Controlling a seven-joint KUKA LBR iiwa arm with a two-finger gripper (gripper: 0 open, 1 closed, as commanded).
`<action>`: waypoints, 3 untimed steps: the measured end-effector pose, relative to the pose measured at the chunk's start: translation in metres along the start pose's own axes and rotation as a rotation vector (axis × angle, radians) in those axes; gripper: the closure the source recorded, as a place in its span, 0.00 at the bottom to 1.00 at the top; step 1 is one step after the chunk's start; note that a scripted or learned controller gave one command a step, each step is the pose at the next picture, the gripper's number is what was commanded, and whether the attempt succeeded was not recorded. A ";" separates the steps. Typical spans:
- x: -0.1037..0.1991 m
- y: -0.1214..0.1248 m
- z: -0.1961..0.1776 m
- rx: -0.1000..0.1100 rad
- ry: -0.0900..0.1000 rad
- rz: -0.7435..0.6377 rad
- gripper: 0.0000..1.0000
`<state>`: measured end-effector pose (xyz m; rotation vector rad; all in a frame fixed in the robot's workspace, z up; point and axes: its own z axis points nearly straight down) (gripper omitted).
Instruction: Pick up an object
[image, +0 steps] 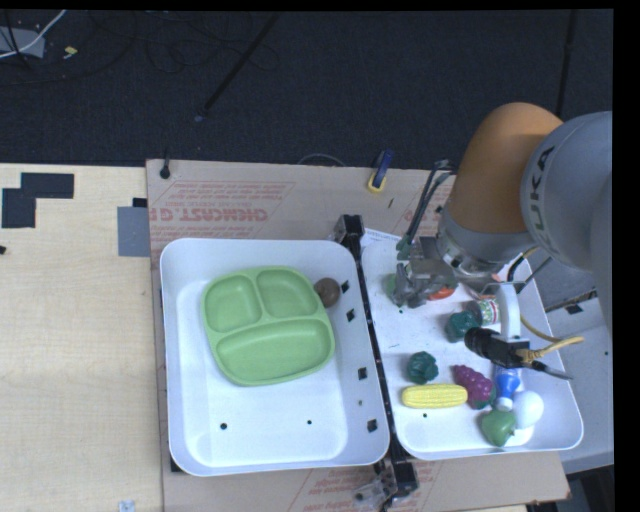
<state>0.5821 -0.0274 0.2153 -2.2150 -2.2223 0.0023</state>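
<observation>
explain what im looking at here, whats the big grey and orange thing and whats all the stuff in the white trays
The big grey and orange thing is a robot arm. It reaches in from the right of the picture, and its job is to pick up an object. The picture comes from one fixed camera above the bench, looking down at a slant.

At the arm's end is a gripper, low over the back of the right bin. Whether it holds anything cannot be made out from here.

The right bin holds small toys: a corn cob, purple grapes, a dark green lump, a teal piece and a few more crowded in the near right corner.

The left bin holds a green divided plate and a small brown ball by its edge.
</observation>
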 end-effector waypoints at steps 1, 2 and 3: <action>0.052 0.020 -0.014 -0.004 0.000 0.000 1.00; 0.106 0.025 -0.020 -0.003 0.000 -0.001 1.00; 0.098 0.028 -0.022 -0.002 -0.002 0.004 1.00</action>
